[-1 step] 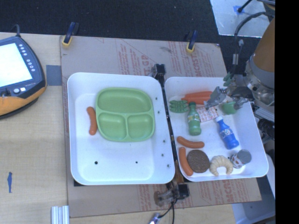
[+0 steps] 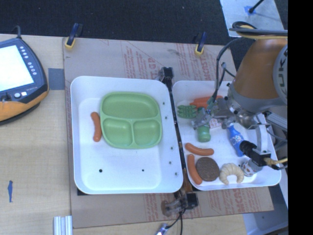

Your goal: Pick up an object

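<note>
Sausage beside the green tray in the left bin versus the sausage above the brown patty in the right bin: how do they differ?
The left-bin sausage lies lengthwise up the view, alone beside the green tray. The right-bin sausage lies crosswise, crowded just above the brown patty, closer to the gripper. Both are orange-red and similar in size.

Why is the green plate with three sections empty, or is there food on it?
Empty. The green plate shows only bare green in all three sections. The nearest food, a sausage, lies beside it on the white bin floor, not on the plate.
</note>
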Robot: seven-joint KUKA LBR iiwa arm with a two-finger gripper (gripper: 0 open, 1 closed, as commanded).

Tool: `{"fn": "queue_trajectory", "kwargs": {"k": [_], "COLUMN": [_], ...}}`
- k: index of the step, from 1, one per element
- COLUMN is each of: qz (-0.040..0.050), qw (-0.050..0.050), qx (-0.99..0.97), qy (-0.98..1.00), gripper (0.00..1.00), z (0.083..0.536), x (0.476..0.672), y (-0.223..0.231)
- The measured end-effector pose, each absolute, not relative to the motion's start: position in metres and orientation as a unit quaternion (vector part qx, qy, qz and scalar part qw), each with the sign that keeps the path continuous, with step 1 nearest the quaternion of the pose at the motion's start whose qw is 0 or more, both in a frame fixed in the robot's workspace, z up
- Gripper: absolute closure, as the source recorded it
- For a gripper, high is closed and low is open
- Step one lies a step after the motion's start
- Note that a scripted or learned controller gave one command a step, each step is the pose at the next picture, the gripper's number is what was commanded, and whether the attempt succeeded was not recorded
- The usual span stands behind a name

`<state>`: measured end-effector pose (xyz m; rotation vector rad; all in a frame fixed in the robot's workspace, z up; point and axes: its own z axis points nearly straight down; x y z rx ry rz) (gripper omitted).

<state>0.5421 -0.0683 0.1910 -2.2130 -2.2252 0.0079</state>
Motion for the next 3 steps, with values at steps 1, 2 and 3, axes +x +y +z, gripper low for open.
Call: {"fn": "queue_trajectory", "kwargs": {"k": [1,2,3], "qz": [0.0024,0.0035,0.0013], "qw": [0.002,0.002,0.002], "qx": [-0.705,-0.704,-0.705], "qy": [-0.709,-0.71,-0.709], "gripper": [0.0,1.0,1.0], "z": [0.091,0.101,0.192], "x": [0.555,0.555,0.578], "y": [-0.093,-0.094,-0.021]}}
